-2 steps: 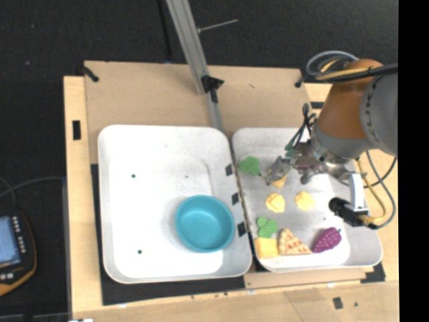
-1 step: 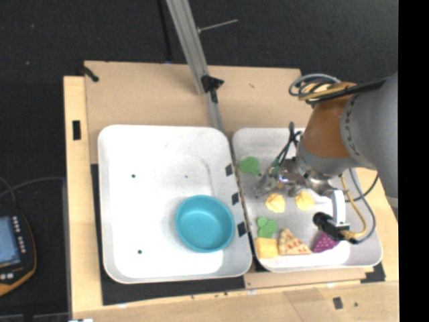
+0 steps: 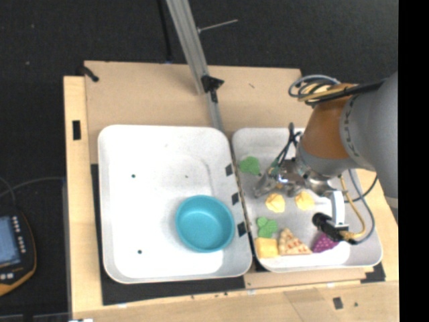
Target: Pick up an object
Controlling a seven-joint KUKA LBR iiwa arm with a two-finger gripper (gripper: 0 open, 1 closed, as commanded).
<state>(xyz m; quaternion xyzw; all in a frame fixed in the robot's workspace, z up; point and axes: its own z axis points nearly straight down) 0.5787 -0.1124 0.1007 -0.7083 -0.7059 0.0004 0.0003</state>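
Observation:
My gripper (image 3: 277, 180) is down in the right bin (image 3: 258, 139), near its left-centre, below the orange wrist band. Just under it lies a small yellow piece (image 3: 275, 203), with a second yellow piece (image 3: 305, 200) to its right. A green leaf-like toy (image 3: 250, 165) sits to the gripper's upper left. Along the bin's front lie a green piece (image 3: 267, 227), a yellow block (image 3: 266, 248), a pizza-slice toy (image 3: 291, 243) and purple grapes (image 3: 324, 242). I see nothing lifted by the gripper.
A blue bowl (image 3: 203, 223) rests in the left bin (image 3: 134, 153), near its front right. A slanted metal pole (image 3: 191, 39) rises behind the bins. Cables (image 3: 355, 206) hang off the wrist over the right bin's right side.

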